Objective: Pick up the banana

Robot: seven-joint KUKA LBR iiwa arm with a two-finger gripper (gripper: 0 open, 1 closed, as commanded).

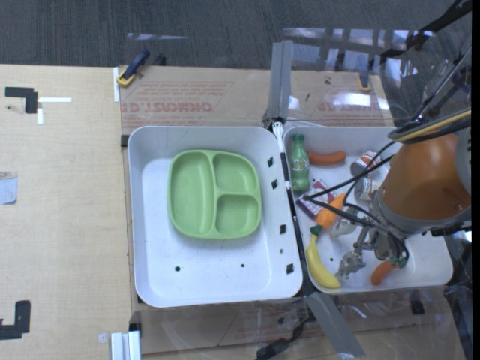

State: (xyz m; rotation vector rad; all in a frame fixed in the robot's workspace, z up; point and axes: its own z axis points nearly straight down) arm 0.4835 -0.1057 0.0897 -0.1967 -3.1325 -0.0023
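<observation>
The yellow banana (321, 265) lies along the front left wall of the right bin (431, 276), its green stem pointing toward the back. My gripper (352, 261) hangs low in that bin just to the banana's right, close to it, under the orange wrist band. Nothing can be seen held in it. The arm and its cables hide the right part of this bin.
A green bottle (300, 163), a sausage (327, 157), a can (367, 160), an orange carrot (328, 214) and a red-orange piece (381, 271) share the right bin. The left bin (150, 223) holds a green divided plate (215, 194).
</observation>
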